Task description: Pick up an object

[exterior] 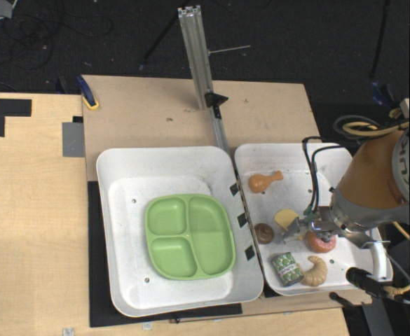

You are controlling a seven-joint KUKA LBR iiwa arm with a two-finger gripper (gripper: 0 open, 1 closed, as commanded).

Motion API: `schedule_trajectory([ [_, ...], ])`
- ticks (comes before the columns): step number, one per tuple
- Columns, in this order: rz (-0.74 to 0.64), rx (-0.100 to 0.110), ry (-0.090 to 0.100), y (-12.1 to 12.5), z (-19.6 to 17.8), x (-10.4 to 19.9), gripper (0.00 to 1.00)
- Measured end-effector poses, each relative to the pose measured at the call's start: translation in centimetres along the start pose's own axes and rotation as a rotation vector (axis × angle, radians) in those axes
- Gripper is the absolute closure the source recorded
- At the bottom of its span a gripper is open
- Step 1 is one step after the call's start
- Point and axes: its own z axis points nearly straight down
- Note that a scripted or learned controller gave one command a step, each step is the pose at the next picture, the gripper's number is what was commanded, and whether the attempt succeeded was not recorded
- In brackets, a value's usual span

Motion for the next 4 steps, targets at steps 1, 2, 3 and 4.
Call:
schedule_trajectory([
  [1, 0.001, -0.015, -0.005, 0.3, 2.3, -0.1, 0.00],
  [2, 0.011, -0.031, -0.023, 0.6, 0.9, -1.0, 1.00],
  [3, -0.002, -0.012, -0.003, 0.9, -5.3, -0.5, 1.00],
  [4, -0.002, -0.010, -0.003, 0.9, -8.8, -0.6, 1.00],
])
